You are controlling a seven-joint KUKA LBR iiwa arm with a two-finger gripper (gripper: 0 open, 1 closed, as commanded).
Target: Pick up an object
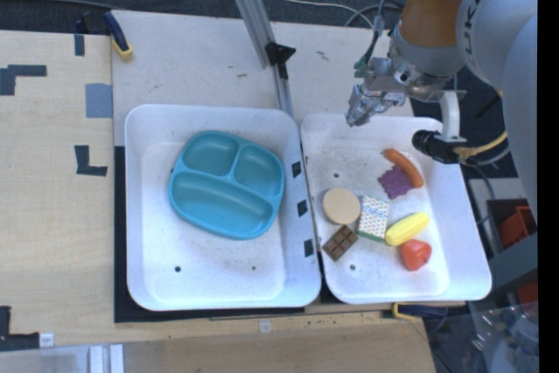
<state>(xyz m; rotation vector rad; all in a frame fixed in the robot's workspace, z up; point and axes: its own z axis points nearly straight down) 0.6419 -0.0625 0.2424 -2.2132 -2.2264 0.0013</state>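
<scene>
The gripper (361,113) hangs over the far edge of the right bin (461,275); I cannot tell its state. The toy food lies nearer. The cookie (341,206) looks light, hard and flat; best grabbed across its edges.

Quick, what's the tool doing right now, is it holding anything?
Tool: above the far edge of the right bin, nothing seen held; open or closed cannot be told.

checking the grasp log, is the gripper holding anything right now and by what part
Nothing is held: the gripper hangs over the right bin's far edge.
</scene>
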